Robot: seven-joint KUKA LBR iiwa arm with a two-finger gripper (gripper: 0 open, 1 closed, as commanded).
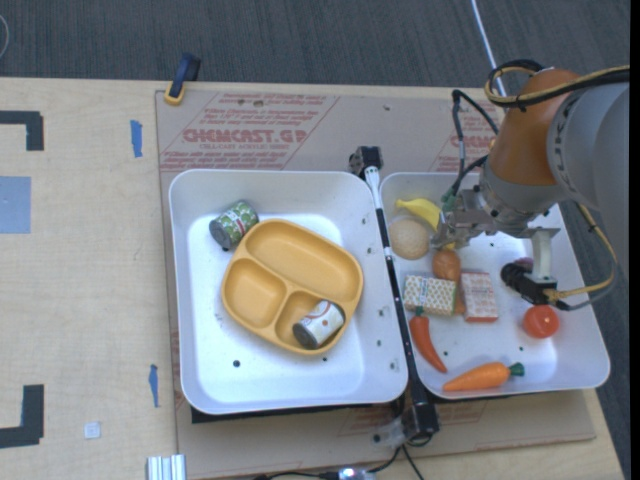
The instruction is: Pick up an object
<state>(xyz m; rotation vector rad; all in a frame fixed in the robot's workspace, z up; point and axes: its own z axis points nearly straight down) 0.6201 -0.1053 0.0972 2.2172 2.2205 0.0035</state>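
Note:
My gripper [455,230] hangs low over the upper left part of the right bin [585,363]. It sits just right of a beige round item [408,237] and a yellow banana [420,210], and directly above a small orange-brown oval [447,264]. The wrist body hides its tips from this angle. Below it lie a patterned box [430,293] and a pink box [479,296]. A red chili [423,341], a carrot [480,375] and a tomato [541,321] lie nearer the front.
The left bin [190,268] holds a yellow divided plate [290,268] with a small can [320,323] lying in it, and a green can [234,224] beside it. A black part [520,278] and cables hang off the arm over the right bin.

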